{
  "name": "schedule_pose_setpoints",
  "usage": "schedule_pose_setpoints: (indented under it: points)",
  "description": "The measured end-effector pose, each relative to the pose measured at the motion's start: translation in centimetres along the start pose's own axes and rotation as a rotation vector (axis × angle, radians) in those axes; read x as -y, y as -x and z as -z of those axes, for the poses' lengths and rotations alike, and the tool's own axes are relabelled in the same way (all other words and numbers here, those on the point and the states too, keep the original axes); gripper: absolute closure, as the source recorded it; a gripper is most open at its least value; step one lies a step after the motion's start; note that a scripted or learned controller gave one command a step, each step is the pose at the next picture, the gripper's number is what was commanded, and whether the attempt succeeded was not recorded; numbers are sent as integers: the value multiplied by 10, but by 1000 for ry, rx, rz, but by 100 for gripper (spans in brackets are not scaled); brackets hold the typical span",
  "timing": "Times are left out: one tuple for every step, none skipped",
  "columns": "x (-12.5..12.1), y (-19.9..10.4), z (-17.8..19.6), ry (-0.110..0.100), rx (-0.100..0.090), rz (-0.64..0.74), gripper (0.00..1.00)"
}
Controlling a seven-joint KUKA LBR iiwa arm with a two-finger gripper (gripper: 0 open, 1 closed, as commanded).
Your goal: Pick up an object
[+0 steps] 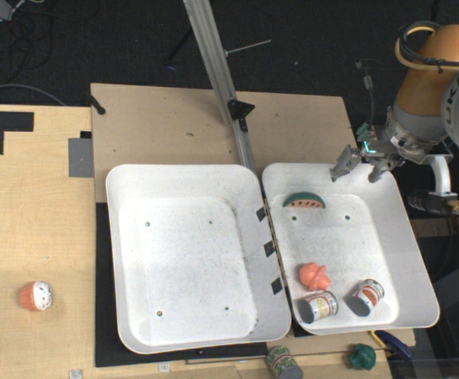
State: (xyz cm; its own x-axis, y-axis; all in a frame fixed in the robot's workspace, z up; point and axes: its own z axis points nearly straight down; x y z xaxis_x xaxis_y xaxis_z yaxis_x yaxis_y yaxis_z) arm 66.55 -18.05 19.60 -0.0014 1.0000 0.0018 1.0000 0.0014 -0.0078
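Observation:
My gripper [361, 168] hangs over the far rim of the right bin [387, 212], its two fingers spread open with nothing between them. Inside that bin a watermelon-slice toy [304, 202] lies near the far left corner, a short way left of and nearer than the gripper. An orange-pink toy [314, 275] sits toward the near side. Two small cans, one with a white label [318, 306] and one with a red label [366, 296], lie by the near rim.
The left bin [183, 251] adjoins the right one. A metal rail [217, 69] slants up behind the bins. A red-and-white ball [35, 296] rests on the wooden bench at far left. Another can [282, 362] and a green toy [363, 357] lie in front of the right bin.

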Motion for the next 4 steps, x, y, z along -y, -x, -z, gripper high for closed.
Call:
schedule_pose_setpoints:
  points:
    - [-1, 0, 3, 4, 1, 3, 0]
    - [1, -4, -61, 0, 0, 4, 0]
    - [-2, -4, -103, 12, 4, 4, 0]
    - [0, -5, -94, 7, 3, 6, 100]
